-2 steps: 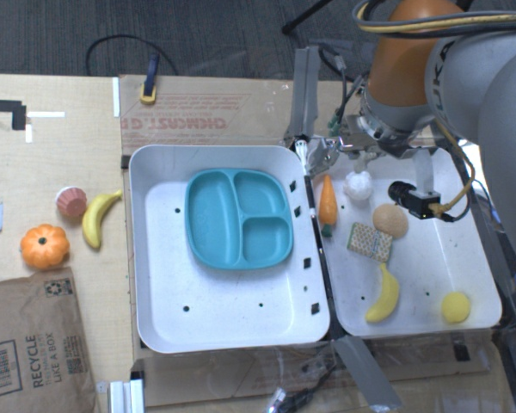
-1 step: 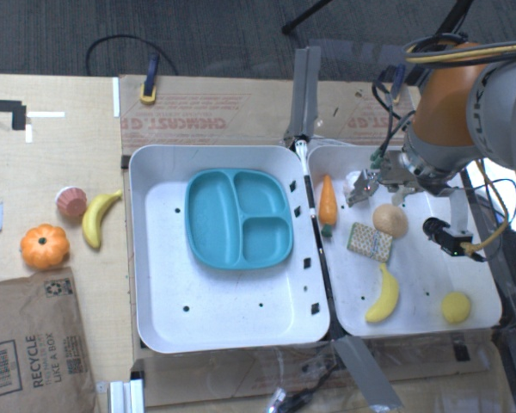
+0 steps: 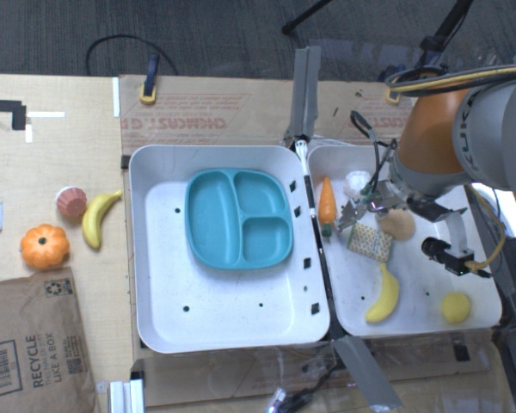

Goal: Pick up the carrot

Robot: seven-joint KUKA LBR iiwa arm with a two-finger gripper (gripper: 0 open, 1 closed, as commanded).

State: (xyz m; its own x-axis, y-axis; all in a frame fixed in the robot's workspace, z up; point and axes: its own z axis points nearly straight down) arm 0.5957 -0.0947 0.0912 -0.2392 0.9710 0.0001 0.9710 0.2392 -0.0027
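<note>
The carrot [image 3: 327, 200] is orange with a green tip at its lower end. It lies lengthwise against the left wall of the right bin [image 3: 413, 327]. My gripper [image 3: 353, 212] hangs low over that bin, just right of the carrot's lower end and above a patterned block [image 3: 370, 242]. Nothing shows between gripper and carrot, and a small gap separates them. The grey arm with its orange band [image 3: 434, 136] reaches in from the right.
In the right bin lie a banana [image 3: 383, 295], a lemon [image 3: 456, 308], a tan round item [image 3: 399, 224] and a white item [image 3: 357, 181]. The left bin [image 3: 155, 317] holds a teal divided plate [image 3: 239, 218]. On the bench at left sit a pumpkin [image 3: 45, 246], a banana [image 3: 99, 218] and a cupcake [image 3: 70, 202].
</note>
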